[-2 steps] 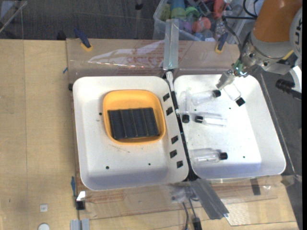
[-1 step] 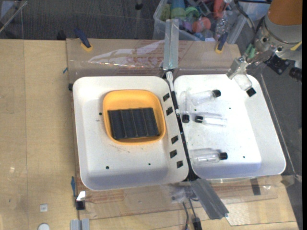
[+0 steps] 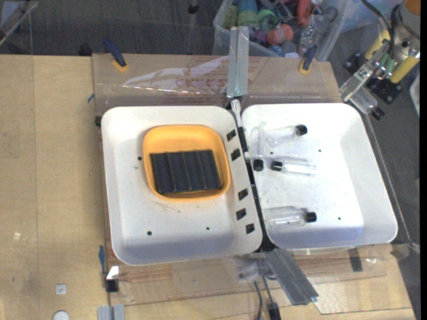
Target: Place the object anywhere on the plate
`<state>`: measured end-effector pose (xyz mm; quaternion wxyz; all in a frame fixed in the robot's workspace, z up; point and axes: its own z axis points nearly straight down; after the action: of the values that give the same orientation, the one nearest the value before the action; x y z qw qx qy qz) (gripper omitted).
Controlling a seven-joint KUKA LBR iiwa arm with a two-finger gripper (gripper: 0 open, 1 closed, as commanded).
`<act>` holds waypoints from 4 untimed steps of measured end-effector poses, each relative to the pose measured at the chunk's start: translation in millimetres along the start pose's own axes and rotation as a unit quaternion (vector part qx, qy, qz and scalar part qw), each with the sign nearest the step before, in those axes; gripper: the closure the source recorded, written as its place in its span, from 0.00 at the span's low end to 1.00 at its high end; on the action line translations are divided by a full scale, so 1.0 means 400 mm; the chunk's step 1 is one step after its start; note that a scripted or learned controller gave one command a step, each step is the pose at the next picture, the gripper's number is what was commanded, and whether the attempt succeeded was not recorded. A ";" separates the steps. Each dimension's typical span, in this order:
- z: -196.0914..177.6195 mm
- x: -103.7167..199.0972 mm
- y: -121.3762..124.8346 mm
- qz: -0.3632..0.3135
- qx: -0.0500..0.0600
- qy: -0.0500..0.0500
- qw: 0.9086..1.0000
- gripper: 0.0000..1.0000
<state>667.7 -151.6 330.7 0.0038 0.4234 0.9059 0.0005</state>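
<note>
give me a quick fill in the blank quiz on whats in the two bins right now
1. The orange plate sits in the ____ bin.
2. The dark ridged object lies ____ the plate.
3. The right bin holds ____ clear vials with black caps, such as the one nearest the camera.
4. The gripper hangs outside the right bin, past its far ____ corner.

Missing words: left; on; three; right

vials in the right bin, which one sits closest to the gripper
The top vial, cap pointing right, lies nearest the gripper; the other two lie lower.
</note>
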 end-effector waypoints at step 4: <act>-0.249 -0.127 -0.120 -0.456 -0.002 -0.002 0.890 1.00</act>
<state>662.8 -221.1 430.3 0.0057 -0.0367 0.9993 -0.0006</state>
